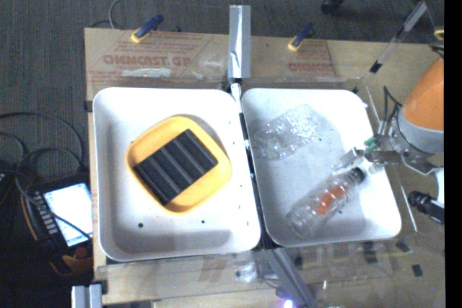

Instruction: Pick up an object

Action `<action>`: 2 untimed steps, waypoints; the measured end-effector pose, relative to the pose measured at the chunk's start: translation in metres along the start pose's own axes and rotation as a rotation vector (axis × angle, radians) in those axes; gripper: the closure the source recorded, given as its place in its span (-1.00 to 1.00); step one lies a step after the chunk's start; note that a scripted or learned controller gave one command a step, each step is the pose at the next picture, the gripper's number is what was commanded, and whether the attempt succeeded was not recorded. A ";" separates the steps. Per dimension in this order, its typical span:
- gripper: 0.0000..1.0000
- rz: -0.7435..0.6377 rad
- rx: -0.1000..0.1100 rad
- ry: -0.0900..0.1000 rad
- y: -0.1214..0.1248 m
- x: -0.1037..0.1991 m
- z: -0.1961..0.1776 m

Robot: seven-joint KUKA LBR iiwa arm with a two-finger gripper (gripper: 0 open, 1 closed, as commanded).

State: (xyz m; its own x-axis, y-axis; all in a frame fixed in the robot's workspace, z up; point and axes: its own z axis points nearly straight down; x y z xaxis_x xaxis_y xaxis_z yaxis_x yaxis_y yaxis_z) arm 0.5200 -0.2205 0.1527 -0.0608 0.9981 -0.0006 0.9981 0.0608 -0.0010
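Nearest the camera in the right bin [375, 227], a clear plastic bottle [323, 201] with an orange label lies on its side, slanting toward the bin's right wall with its cap end uppermost. Just beyond that cap end, at the same wall, sits the pincer [369, 153], under the arm's orange band [426, 104]; it seems to be close to or touching the bottle's neck, though how wide it stands cannot be told. Farther back in this bin lies a crumpled clear wrapper [289, 130]. Left of it, the other bin [108, 155] carries a yellow tray with a black ribbed insert [179, 164]. The step looks like the approach; next, the pincer must settle around the bottle and close.
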 end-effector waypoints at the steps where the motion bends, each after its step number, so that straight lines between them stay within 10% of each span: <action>1: -1.00 -0.133 -0.005 0.006 0.022 0.002 0.057; 2: 1.00 -0.132 -0.006 0.004 0.023 0.002 0.048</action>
State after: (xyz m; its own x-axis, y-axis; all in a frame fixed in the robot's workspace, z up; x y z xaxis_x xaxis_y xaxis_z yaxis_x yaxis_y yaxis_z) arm 0.5424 -0.2174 0.1042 -0.1919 0.9814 0.0032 0.9814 0.1919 0.0054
